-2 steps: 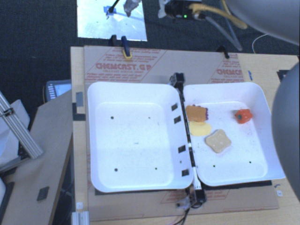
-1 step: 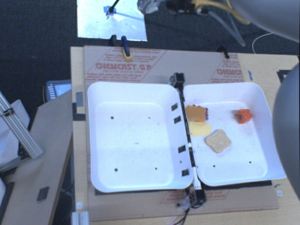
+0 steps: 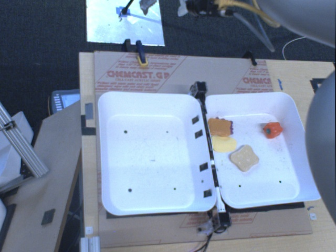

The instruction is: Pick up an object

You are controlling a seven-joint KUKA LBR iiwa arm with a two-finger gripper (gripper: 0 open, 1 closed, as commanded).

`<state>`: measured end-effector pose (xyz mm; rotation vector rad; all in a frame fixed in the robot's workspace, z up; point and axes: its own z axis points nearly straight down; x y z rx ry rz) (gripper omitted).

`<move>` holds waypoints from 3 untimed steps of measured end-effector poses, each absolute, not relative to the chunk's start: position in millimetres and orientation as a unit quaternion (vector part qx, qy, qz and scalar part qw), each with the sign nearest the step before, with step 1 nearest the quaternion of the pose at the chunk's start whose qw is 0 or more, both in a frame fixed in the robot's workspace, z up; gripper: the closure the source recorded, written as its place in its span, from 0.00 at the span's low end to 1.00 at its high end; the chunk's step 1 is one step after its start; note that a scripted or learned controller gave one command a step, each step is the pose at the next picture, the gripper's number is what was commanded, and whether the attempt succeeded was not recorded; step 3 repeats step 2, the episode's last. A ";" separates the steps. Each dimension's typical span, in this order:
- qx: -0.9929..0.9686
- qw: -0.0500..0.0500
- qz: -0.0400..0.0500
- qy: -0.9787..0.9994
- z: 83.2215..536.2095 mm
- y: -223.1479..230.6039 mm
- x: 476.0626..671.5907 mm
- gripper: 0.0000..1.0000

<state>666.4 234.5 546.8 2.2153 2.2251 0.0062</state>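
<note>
Left bin (image 3: 147, 151): white plastic, smooth, faint sheen. Right bin (image 3: 286, 188): same plastic, lightly speckled on the floor. Both sit on a board (image 3: 173, 72), matt tan, cardboard-like with red print, on a pale wood-look bench (image 3: 86, 77).

In the right bin: toast (image 3: 244, 158), matt, porous-looking beige; yellow disc (image 3: 224, 144), smooth, flat; orange block (image 3: 220, 126), matt; red piece (image 3: 272, 130), slightly glossy plastic.

Arm (image 3: 299, 7): smooth grey casing, soft gloss. Metal sheet (image 3: 125, 14): brushed, reflective. Floor (image 3: 37, 35): dark, rough carpet.
</note>
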 end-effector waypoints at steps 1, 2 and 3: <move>0.705 0.001 0.003 0.710 558.3 235.0 666.3 1.00; 0.705 0.001 0.003 0.710 558.0 234.9 666.3 0.00; 0.705 0.001 0.003 0.710 558.0 234.9 666.3 0.00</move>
